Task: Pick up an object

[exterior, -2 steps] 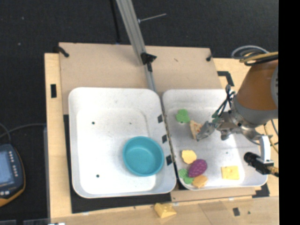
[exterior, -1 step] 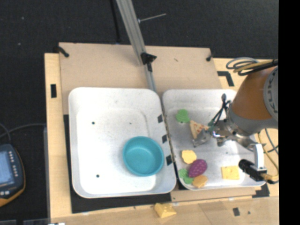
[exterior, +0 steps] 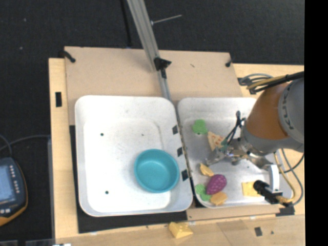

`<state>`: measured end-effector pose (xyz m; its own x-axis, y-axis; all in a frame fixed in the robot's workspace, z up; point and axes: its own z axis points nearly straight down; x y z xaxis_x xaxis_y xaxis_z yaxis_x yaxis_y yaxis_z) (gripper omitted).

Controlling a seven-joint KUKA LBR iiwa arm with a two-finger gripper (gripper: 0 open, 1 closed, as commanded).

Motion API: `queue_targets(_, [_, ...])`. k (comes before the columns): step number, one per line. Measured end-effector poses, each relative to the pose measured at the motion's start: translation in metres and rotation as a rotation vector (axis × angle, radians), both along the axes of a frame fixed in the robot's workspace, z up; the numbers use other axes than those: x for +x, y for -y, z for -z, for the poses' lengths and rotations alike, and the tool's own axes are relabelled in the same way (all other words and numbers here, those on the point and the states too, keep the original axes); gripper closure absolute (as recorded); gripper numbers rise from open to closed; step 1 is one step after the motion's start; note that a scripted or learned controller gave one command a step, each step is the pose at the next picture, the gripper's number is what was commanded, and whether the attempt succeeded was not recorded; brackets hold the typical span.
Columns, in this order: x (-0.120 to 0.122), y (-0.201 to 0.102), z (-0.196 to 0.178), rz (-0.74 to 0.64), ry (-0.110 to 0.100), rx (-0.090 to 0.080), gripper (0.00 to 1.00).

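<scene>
The right bin (exterior: pixel 205 106) holds several small items: a green piece (exterior: pixel 199 126) near its back left, a pale yellow wedge (exterior: pixel 214 139), a yellow piece (exterior: pixel 206 170), a purple object (exterior: pixel 216 183), an orange-yellow bit (exterior: pixel 219 199), a green bit (exterior: pixel 202 190) and a yellow block (exterior: pixel 249 189). The arm, grey with an orange band (exterior: pixel 266 117), reaches in from the right. Its gripper (exterior: pixel 221 154) hangs low over the middle of the right bin, just right of the pale wedge and above the yellow piece. Nothing is seen held in it.
A teal bowl (exterior: pixel 155 170) sits in the left bin (exterior: pixel 102 122) at its front right. A yellow piece (exterior: pixel 180 230) lies on the bench in front of the bins. A metal rail (exterior: pixel 146 32) slants down to the divider between the bins. Cables (exterior: pixel 253 81) lie at the back right.
</scene>
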<state>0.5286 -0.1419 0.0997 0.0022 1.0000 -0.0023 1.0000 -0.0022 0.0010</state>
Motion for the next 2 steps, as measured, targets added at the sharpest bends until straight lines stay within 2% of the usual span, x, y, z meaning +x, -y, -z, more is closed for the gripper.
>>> queue_targets(1, [0.001,0.0,-0.012,0.007,0.004,0.002,1.0])
queue_targets(2, [0.009,-0.003,-0.068,-0.004,0.001,0.001,1.0])
